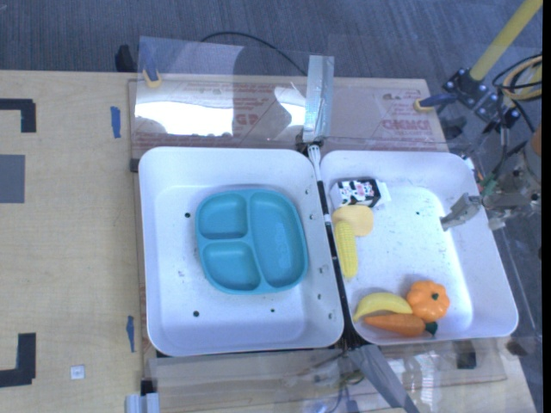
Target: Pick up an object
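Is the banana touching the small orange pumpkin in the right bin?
Touching. In the camera view, the banana lies against the left side of the pumpkin near the front of the right bin, with no white bin floor between them.

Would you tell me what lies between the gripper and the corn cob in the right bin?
In the camera view, only bare white bin floor lies between the gripper and the corn cob.

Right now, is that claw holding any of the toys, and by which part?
Nothing is held. The claw sits over the right bin's right edge, apart from the corn, banana and pumpkin.
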Robot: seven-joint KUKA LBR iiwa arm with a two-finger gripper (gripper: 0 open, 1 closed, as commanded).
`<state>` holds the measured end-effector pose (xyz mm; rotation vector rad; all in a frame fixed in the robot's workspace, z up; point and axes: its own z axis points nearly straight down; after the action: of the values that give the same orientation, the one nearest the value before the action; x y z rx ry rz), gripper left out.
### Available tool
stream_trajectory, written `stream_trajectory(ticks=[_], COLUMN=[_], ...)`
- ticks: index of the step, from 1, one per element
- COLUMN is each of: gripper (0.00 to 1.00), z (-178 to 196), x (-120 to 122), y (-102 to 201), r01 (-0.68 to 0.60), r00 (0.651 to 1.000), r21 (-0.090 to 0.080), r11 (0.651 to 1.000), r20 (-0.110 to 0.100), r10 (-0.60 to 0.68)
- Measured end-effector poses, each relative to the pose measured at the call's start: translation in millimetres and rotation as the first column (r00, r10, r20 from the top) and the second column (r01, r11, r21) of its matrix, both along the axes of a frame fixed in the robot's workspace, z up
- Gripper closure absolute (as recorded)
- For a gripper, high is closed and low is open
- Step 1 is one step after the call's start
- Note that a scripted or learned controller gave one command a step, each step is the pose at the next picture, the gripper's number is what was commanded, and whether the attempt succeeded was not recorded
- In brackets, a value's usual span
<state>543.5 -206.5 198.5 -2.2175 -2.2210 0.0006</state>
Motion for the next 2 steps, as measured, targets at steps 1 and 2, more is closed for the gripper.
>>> stream_trajectory(ticks=[1, 2], gripper=[0.0, 1.0], z=[-110, -100], x=[100, 100], y=[14, 13], r01=[-0.098, -0.099], r00=[0.995, 0.995], r21=[-0.004, -0.008], r11=[0.995, 0.995], r20=[0.01, 0.012], r10=[0.098, 0.099])
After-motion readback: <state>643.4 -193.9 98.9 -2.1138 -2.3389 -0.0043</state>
